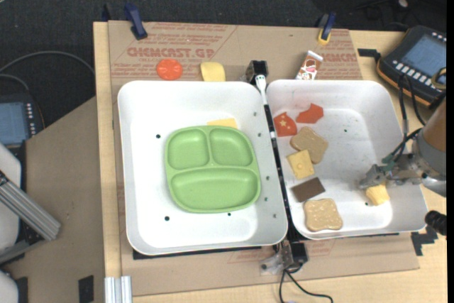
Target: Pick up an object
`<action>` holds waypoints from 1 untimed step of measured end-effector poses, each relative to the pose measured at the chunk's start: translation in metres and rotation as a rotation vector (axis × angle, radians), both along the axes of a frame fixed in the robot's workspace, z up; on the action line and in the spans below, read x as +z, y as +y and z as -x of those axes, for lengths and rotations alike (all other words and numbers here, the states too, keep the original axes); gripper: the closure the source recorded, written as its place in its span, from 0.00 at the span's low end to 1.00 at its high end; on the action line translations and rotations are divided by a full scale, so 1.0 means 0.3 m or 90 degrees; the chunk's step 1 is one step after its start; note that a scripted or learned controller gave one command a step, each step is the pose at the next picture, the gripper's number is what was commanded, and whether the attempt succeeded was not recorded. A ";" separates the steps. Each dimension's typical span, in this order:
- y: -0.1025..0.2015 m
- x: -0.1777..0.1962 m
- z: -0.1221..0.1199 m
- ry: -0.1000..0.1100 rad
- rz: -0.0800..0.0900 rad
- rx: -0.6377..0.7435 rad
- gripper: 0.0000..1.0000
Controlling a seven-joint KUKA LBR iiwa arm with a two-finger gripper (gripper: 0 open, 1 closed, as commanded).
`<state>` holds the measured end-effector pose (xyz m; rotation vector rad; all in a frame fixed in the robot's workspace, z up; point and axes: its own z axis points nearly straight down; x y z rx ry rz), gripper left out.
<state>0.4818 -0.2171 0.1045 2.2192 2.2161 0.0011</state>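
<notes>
The right bin (355, 99) holds several toy foods: two red pieces (285, 124) (310, 113), a tan cracker (310, 141), a yellow cheese square (301, 164), a brown chocolate slab (308, 189), a toast slice (323, 215) and a small yellow block (377, 195). My gripper (383, 177) reaches in from the right, low over the bin's right side. It hangs just above and slightly behind the yellow block. Whether it touches the block is unclear.
The left bin (135, 152) holds a green divided plate (211, 168) with a pale yellow piece (223, 123) behind it. On the board behind the bins lie an orange disc (169, 69), a yellow piece (212, 72) and a small carton (309, 66). A control pendant (418, 64) sits far right.
</notes>
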 end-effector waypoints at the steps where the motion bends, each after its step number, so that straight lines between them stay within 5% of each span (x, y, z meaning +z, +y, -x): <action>1: 0.239 0.175 -0.069 -0.002 -0.002 0.006 1.00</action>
